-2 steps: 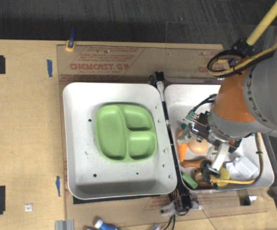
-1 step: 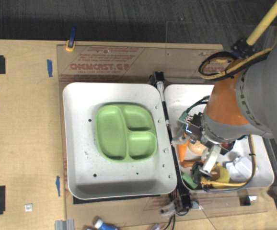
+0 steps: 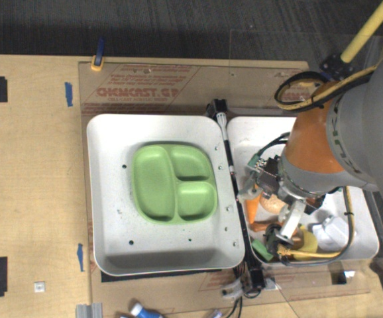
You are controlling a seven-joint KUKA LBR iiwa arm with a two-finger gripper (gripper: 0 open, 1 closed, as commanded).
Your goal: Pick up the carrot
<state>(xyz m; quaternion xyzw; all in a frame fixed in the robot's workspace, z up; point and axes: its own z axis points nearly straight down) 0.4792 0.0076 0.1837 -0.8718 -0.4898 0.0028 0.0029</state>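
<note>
The carrot (image 3: 251, 209) is a small orange piece lying against the left wall of the right bin (image 3: 244, 134), partly covered by the arm. My gripper (image 3: 263, 183) is down in that bin, just above and to the right of the carrot, and its tips are lost among the clutter. Whether it touches the carrot cannot be told. A pale peach object (image 3: 273, 203) lies right beside the carrot under the gripper.
The left bin (image 3: 105, 197) holds a green divided plate (image 3: 173, 181). The right bin's front end is crowded: a green item (image 3: 260, 249), a brownish piece (image 3: 260, 226) and a white object (image 3: 330, 231). The arm's grey and orange body (image 3: 324, 148) covers most of that bin.
</note>
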